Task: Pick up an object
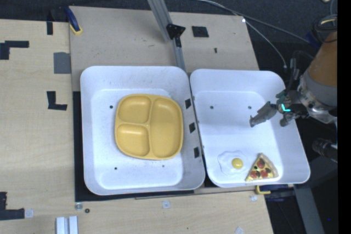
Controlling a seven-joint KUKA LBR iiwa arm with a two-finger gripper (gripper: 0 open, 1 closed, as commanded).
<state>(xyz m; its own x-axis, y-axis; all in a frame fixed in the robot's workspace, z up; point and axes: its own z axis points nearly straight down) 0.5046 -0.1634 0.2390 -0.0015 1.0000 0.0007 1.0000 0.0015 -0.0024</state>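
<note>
The pizza slice (262, 168) lies flat, tip pointing toward the far rim.

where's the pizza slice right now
The pizza slice lies in the near right corner of the right bin, just right of the fried egg.

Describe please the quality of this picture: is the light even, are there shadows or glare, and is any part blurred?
In the camera view the light is soft and even: the two shallow white bins show no harsh glare; the yellow three-compartment plastic plate casts only a faint shadow; the small fried-egg toy and pizza-slice toy look slightly soft; the end effector is dark with little detail.
</note>
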